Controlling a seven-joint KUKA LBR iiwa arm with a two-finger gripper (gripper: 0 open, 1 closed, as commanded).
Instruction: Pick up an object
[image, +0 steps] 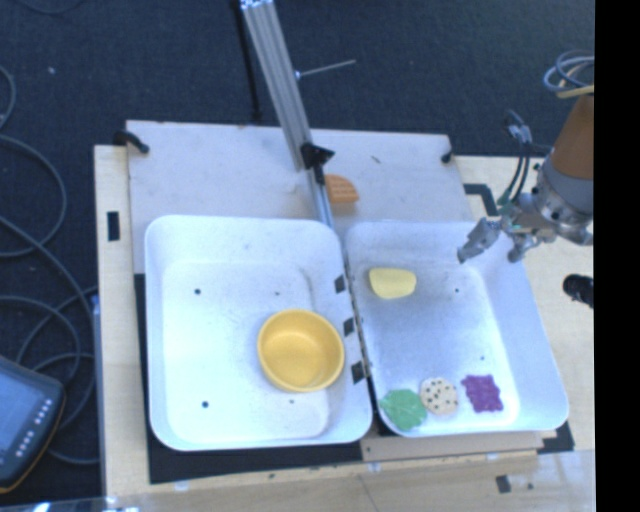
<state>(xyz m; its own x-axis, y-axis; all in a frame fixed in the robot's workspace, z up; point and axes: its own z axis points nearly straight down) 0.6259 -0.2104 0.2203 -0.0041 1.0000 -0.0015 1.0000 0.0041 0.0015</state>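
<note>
I see a pale wooden bench (115, 300) below my claw (493, 248) and spreading far off to its left, with a flat white board (220, 170) lying on top, and the light on them is bright. All around the bench is a dark floor (120, 60), and far to the left of the claw black cables (40, 300) loop over it near a small screen (25, 420) in the low corner. A silver metal rail (280, 80) slants away, up and left of the claw.
</note>
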